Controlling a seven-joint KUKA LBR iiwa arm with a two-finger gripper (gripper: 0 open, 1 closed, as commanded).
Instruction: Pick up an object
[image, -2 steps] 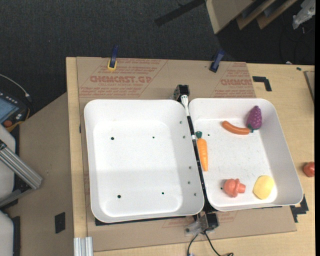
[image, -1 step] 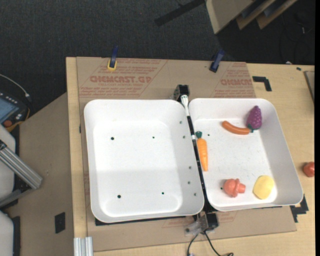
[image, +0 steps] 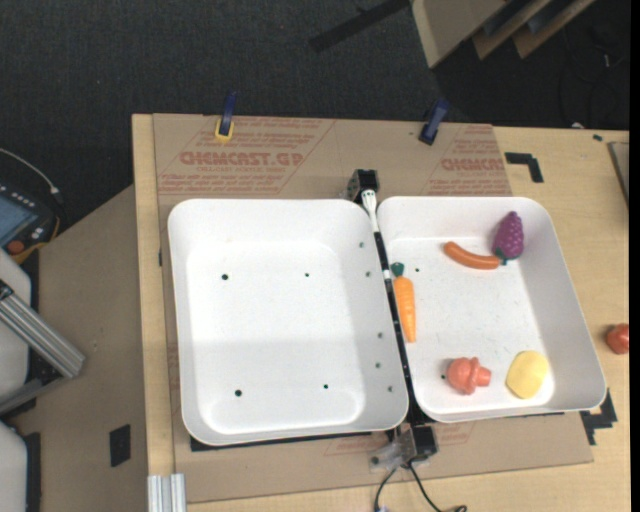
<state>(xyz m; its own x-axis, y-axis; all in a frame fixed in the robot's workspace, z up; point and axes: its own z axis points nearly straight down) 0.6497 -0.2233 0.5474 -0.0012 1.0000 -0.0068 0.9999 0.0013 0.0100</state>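
Right shallow white plastic bin (image: 560, 330) holds orange toy carrot (image: 404, 308) at its left wall, purple grape bunch (image: 508, 235), orange sausage (image: 471, 257), yellow lemon (image: 527, 373), red-orange toy (image: 466, 375); jaws' state cannot tell.

Cardboard-covered bench (image: 300, 150), two white bins (image: 200, 400) side by side

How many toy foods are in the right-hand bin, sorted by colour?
Orange: 2, the carrot and the sausage
Purple: 1, the grapes
Yellow: 1, the lemon
Red-orange: 1, the knobbly toy
Total: 5
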